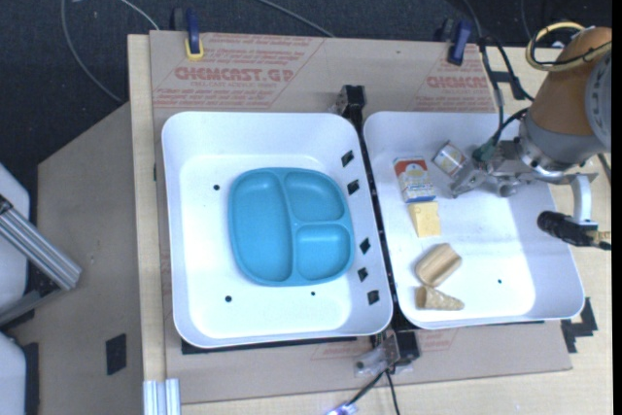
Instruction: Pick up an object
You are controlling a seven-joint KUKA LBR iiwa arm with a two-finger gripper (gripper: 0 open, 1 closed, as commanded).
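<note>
The left bin [185, 209] holds a blue divided plate [290, 225]. In the right bin [544, 292] lie a small carton [413, 178], a yellow block [425, 218] and two bread pieces [437, 275]. The gripper [455, 162] is above the carton's right side, holding nothing; I cannot tell its opening.

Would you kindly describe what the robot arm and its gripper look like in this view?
The arm has an orange band above a rounded grey wrist. Black cables loop around it, with a yellow ring on top. The gripper is bare silvery metal, small and angular.
</note>
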